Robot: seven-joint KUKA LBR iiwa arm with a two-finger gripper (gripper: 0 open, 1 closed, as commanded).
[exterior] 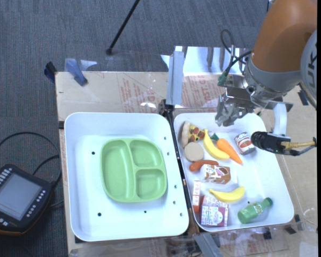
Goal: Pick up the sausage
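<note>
The right-hand shallow white plastic bin (278, 189) is crowded, so a descent risks catching a neighbour: the small reddish-orange sausage (202, 165) lies touching the round tan biscuit (193, 152) and the printed snack packet (216, 173). The grey-and-orange arm (281, 31) leans in from the right, its gripper (226, 116) hovering over the bin's far edge, carrying nothing.

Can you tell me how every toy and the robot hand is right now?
gripper: above the right bin's far end, holding nothing
sausage: lying flat in the bin, untouched
green bottle: on its side
green plate: right way up in the left bin
</note>
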